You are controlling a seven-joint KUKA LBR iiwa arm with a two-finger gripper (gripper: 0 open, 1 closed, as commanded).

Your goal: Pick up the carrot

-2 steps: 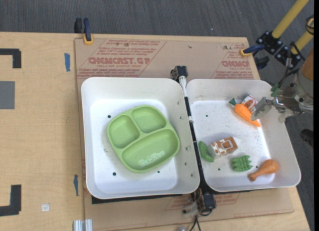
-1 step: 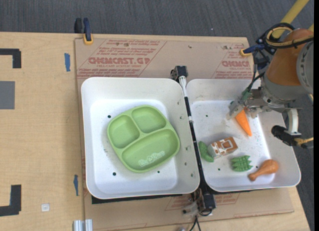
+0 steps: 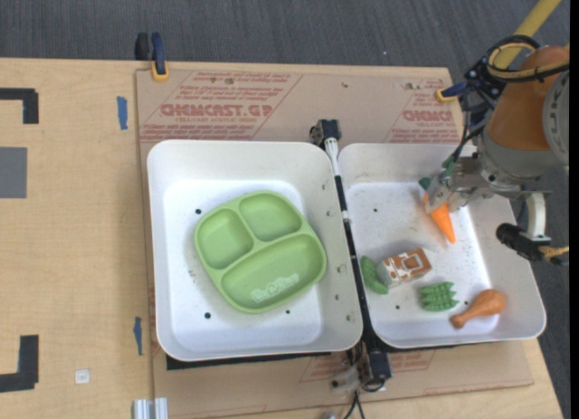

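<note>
Your tool (image 3: 446, 198) sits low over the right-hand shallow white plastic bin (image 3: 516, 325), near that bin's far right part, hanging from the grey arm with its orange band (image 3: 517, 117). You can see the small orange plastic carrot (image 3: 442, 222) directly beneath the tool, its upper end tucked up against the fingers and its pointed end slanting down toward the near right. The fingers look closed around the top of the carrot, though the view is too small for you to be sure how firm the hold is, and you cannot tell whether the carrot is clear of the bin floor or resting on it.

Nearer to you than the tool, toward its left, a small white and brown boxy toy (image 3: 406, 266) lies on the bin floor, and a dark green leafy plastic vegetable (image 3: 374, 276) lies just beside it, further left. Straight below the tool, close to the bin's near wall, you have a ridged green plastic piece (image 3: 438, 297), and just to its right an orange-brown plastic drumstick (image 3: 479, 307).

Well to the left of the tool, the other shallow white plastic bin (image 3: 172, 227) holds a light green divided plastic plate (image 3: 261, 251) with three compartments. Both bins rest on a brown printed cardboard sheet (image 3: 226, 105) on the pale wooden surface (image 3: 68, 227).
</note>
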